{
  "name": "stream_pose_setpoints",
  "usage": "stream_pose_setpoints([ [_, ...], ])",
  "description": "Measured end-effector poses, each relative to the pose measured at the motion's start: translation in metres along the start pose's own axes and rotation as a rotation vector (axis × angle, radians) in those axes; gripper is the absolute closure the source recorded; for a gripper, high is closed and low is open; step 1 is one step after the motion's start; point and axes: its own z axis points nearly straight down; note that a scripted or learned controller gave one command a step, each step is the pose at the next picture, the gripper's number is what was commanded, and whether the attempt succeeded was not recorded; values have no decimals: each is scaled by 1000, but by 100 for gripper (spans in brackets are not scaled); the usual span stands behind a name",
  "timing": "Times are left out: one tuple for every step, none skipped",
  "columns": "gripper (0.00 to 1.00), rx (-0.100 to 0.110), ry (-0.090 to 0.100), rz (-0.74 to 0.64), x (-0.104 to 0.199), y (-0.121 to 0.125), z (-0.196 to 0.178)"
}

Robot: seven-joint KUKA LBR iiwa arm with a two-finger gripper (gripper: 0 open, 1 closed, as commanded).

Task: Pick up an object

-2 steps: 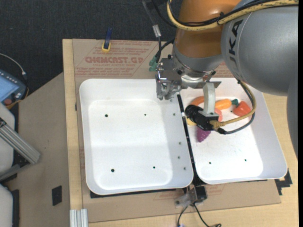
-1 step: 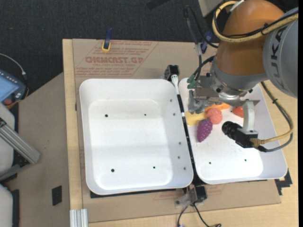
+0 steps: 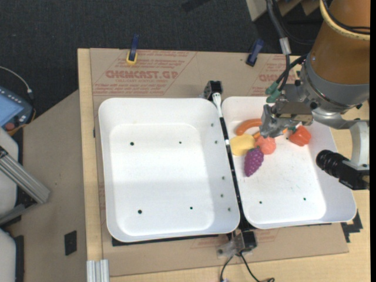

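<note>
Bench [image 3: 176, 75] is brown board with red print, clamped at the back edge by two blue clips. On it sit two shallow white bins side by side. Left bin [image 3: 158, 116] has a bare floor with a few dark dots. Right bin [image 3: 294, 198] holds all the objects, clustered in its upper-left part.

Arm [image 3: 346, 46], grey with an orange band, comes in from the right and hangs over the right bin's back half. Gripper [image 3: 271, 129] is down in the cluster, tips at or just above the toys. Cannot tell whether the fingers are spread or closed, or whether anything sits between them; the wrist body blocks the tips.

Objects, all small toy foods by the look:
- purple grape bunch [image 3: 253, 161], nearest the front, just below the yellow piece [image 3: 242, 144]
- yellow piece, beside the divider between the bins
- orange curved piece [image 3: 248, 125], behind the yellow one
- salmon-pink piece [image 3: 268, 146], just under the gripper tips, touching or nearly touching the yellow one
- red-orange piece [image 3: 300, 136], to the right, slightly apart

Judgement: likely light, hard, smooth plastic, so slippery, not fragile. The salmon-pink piece is the closest target; pinch across its narrow middle. Crowding means neighbours may get nudged. The red-orange one, standing apart, offers a cleaner grip.
</note>
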Motion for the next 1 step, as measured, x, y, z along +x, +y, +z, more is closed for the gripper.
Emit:
stream_pose_setpoints([
  [100,3,0,-5,38,10,-58],
])
